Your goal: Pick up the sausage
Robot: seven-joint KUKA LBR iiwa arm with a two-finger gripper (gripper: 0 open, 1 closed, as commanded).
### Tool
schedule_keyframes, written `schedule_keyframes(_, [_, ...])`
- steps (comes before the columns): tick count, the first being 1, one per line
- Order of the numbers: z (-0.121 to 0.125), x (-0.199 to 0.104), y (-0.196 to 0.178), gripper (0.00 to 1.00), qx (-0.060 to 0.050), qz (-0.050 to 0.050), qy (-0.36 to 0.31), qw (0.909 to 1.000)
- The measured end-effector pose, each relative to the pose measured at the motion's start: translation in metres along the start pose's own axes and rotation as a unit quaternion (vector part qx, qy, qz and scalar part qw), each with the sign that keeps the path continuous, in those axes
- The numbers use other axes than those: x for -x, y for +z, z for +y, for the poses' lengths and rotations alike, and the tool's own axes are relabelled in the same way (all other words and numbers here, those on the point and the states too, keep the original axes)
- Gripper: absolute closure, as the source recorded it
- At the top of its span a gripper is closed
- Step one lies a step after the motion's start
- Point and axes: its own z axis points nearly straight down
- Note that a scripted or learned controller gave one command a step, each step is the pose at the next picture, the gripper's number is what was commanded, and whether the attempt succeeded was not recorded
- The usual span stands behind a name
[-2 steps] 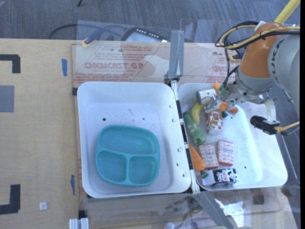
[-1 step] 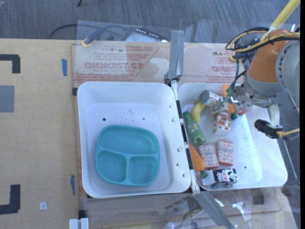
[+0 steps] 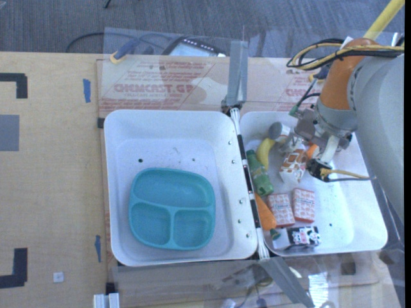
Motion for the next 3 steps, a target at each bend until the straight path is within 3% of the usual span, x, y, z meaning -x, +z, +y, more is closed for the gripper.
schedule_keyframes(1, [-0.002, -0.001, -0.008, 1.00, -0.002, -0.002, -0.001, 1.0000])
schedule_keyframes(2, [-0.038, 0.023, 0.001, 1.00, 0.026, 0.014, 0.082, 0.9962])
schedule_keyframes(3, [-0.039, 0.023, -0.008, 1.00, 0.025, 0.013, 0.082, 0.9962])
